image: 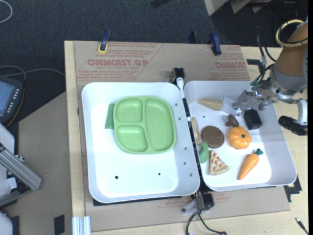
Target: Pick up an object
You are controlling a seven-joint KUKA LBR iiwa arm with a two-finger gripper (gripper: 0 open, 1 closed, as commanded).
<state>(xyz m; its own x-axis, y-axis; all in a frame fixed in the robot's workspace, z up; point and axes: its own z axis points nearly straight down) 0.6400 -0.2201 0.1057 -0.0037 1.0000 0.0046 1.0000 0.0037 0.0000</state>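
The grey two-finger gripper [243, 102] is hovering over the far part of the right white bin [272, 148]; whether it is open or closed cannot be told. The beige ice-cream cone [210, 104], judged the likely target, is lying just beside it toward the view's left, its long axis running left-right, wide end facing the gripper

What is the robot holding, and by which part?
I cannot tell. The gripper hangs above the right bin beside the pale cone, and no toy visibly sits in its grip.
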